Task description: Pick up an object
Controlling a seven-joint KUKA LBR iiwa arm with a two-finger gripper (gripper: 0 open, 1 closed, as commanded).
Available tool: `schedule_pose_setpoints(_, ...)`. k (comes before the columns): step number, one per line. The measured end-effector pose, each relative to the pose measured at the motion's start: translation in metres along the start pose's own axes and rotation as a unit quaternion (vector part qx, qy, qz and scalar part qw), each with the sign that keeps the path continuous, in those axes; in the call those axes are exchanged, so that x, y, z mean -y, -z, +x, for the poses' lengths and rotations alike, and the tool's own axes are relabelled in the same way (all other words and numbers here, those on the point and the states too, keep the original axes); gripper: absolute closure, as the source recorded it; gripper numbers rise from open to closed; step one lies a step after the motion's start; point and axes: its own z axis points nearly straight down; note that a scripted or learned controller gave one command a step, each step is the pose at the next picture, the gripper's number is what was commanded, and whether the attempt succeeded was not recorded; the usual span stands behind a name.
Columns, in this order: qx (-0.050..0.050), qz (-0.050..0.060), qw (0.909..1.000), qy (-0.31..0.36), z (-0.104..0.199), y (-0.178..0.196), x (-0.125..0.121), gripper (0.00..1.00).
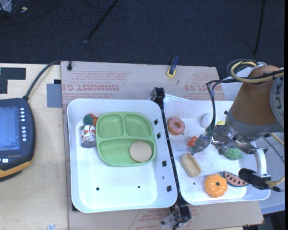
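The gripper (205, 143) hangs low over the right bin (197, 195), at three o'clock, to grab a toy; I cannot tell whether it is open.

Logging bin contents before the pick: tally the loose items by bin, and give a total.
Left bin: 3 - green divided plate, round cracker, small can.
Right bin: 6 - donut, bread roll, orange pumpkin, watermelon slice, green piece, small red piece.
Total: 9
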Motion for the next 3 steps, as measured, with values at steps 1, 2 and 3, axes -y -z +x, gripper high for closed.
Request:
schedule_pose_setpoints(1,0.001,-0.006,1.0000,0.001,0.000,0.006,-0.003,0.00)
schedule_pose_setpoints(2,0.000,-0.004,1.0000,0.001,-0.002,-0.038,0.000,0.00)
schedule_pose_setpoints(3,0.000,-0.004,1.0000,0.001,0.000,-0.092,0.001,0.00)
